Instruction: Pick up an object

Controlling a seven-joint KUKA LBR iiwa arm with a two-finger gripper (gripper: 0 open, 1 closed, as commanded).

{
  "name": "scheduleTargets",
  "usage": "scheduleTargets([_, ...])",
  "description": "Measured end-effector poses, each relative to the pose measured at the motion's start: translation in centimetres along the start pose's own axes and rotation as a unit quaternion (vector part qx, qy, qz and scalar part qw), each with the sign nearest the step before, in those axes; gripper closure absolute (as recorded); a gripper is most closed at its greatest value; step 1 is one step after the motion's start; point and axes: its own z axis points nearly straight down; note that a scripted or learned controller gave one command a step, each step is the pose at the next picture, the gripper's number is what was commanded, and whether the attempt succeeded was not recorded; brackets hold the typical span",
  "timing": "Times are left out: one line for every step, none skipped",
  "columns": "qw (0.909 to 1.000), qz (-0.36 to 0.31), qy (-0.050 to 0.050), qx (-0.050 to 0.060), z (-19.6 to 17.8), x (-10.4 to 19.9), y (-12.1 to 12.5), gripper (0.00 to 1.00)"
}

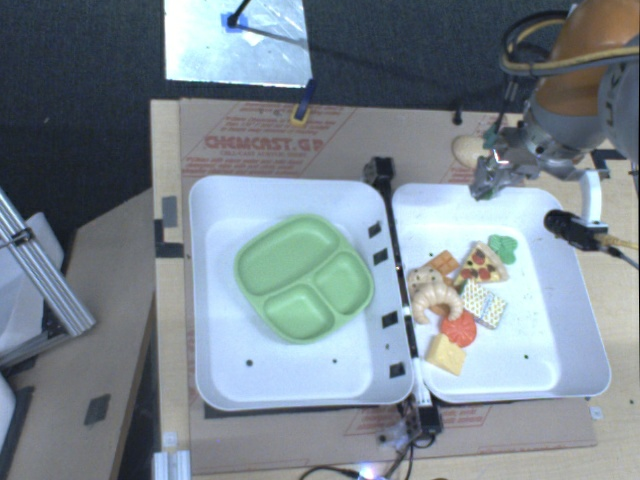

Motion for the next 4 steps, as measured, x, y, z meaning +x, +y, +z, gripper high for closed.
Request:
scheduleTargets([1.0000,-0.002,0.001,0.002,-1.0,4.3,-2.6,1.00])
scheduleTargets([1.0000,-0.002,0.001,0.004,1.0,8.7,-5.8,1.00])
scheduleTargets([1.0000,0.001,0.000,0.001,-0.7,8.5,-6.5,1.00])
scheduleTargets([1.0000,0.000,0.000,0.003,1.3,9.1,-6.6,1.00])
